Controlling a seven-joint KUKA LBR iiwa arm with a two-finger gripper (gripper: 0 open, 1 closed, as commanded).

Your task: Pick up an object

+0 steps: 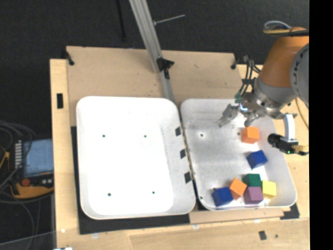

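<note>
Two white bins (130,155) sit on a tan bench (208,72); the claw (239,115) hangs spread apart.

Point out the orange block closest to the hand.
The orange block lying alone just below the hand; the other orange block sits in the cluster at the bin's near edge.

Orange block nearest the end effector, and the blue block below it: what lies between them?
Bare bin floor in the camera view; orange block, blue block.
</note>
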